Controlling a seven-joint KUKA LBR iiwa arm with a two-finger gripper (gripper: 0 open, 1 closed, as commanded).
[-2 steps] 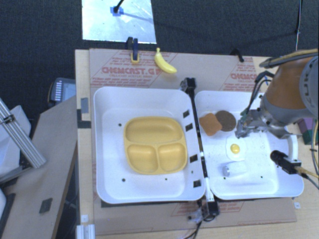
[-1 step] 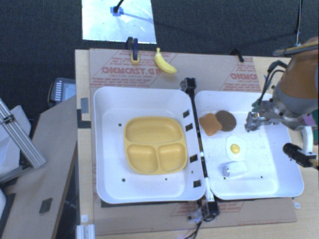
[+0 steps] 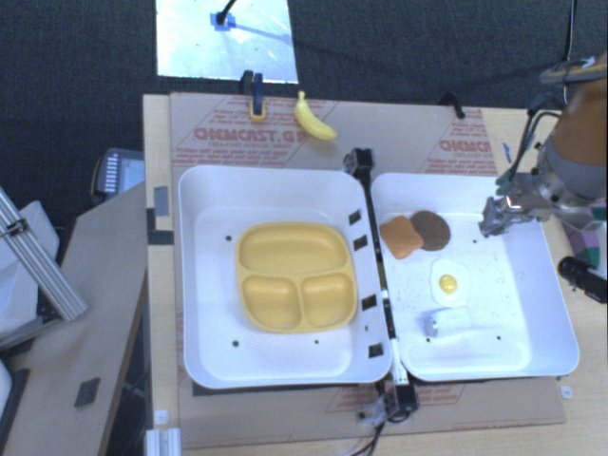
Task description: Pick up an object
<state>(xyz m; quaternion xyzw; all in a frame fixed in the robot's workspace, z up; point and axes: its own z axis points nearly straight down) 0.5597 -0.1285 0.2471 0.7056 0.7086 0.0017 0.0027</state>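
Jaws: state cannot be told, above right bin far edge | objects: orange piece, brown disc, fried egg lie near | step: approach | next: descend over one item.

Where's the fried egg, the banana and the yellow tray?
fried egg [image 3: 448, 284], camera view, on its yellow yolk.
banana [image 3: 313, 122], camera view, on the middle of its curved body.
yellow tray [image 3: 291, 247], camera view, on the floor of its big top compartment.
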